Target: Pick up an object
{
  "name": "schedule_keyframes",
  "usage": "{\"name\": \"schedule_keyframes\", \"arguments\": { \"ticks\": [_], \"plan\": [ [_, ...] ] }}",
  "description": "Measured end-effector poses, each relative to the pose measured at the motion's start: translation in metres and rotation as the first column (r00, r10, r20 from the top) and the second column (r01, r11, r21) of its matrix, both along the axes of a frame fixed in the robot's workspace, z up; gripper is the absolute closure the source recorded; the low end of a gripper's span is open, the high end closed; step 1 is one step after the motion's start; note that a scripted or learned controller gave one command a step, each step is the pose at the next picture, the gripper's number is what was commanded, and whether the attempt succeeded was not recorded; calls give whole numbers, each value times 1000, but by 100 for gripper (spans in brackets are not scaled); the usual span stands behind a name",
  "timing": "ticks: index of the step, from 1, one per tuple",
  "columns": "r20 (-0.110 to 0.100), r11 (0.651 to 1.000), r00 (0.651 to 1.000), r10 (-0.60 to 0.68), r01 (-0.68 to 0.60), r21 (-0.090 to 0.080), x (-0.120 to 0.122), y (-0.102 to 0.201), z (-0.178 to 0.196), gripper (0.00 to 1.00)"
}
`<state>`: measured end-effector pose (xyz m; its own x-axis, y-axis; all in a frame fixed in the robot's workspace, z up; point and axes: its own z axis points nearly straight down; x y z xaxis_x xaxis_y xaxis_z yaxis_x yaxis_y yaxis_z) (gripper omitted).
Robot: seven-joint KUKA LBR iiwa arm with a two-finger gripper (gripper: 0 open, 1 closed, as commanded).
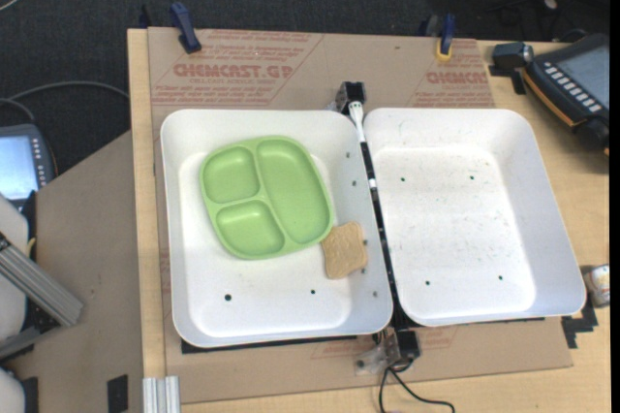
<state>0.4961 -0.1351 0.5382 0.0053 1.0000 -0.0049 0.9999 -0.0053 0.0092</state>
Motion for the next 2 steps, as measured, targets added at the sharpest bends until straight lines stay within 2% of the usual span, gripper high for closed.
{"name": "schedule_keyframes", "arguments": {
  "ticks": [1, 2],
  "plan": [
    [-23, 1000, 1000, 5, -4, 8, -18, 15, -123, 100],
    [9, 1000, 1000, 7, -7, 0, 8, 17, 5, 100]
  ]
}}
